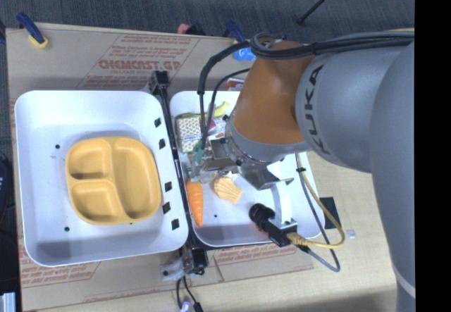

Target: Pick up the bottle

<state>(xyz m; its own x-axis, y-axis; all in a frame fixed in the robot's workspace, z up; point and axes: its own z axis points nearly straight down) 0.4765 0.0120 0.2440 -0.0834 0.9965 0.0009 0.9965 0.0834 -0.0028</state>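
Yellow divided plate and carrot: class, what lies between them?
In the camera view, between the yellow divided plate and the carrot lie the white bins' adjoining walls and black divider clips.

- Two white bins: the left bin (28, 163) at the left of the frame, the right bin (232, 236) at the centre.
- One yellow divided tray (113, 180), in the left bin.
- One carrot (195, 203), in the right bin.
- One pale yellow wedge (227, 191), just right of the carrot.
- One patterned packet (189, 131), at the upper part of the right bin.
- Two blue clamps: one (32, 29) at the upper left, one (235, 30) at the top centre.
- One arm (338, 113), from the right.
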